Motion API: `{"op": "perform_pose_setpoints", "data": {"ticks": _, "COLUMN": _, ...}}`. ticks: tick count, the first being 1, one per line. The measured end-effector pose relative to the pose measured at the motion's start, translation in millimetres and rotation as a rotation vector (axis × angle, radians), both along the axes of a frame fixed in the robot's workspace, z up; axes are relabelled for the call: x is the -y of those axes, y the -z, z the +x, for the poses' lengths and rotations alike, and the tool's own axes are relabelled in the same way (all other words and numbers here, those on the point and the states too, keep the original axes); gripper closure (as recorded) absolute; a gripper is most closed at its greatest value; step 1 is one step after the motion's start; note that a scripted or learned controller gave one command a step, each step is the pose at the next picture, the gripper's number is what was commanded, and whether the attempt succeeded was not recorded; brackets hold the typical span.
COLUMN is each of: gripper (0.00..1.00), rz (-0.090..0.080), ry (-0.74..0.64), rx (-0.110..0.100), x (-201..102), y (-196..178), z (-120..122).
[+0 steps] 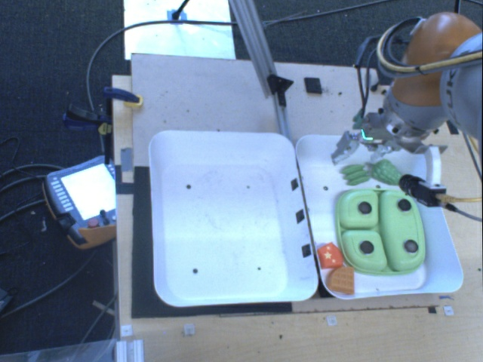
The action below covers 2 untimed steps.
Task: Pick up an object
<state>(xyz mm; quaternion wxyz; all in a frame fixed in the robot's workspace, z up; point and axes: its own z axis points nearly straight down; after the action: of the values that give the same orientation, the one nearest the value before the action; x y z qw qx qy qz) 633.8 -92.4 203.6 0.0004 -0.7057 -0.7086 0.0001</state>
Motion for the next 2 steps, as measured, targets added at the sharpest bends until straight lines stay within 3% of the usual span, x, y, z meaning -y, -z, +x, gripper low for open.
{"op": "perform_pose_setpoints", "data": {"ticks": 1, "gripper": 0.0, "rz": 0.0, "ry": 0.0, "rx": 0.002, "x": 0, "y": -1, "z": 1}}
{"op": "perform_pose_setpoints", "data": {"ticks": 2, "gripper": 0.0, "rz": -0.001, "ry": 0.003, "rx": -0.002, "x": 1, "y": 60, "z": -5}}
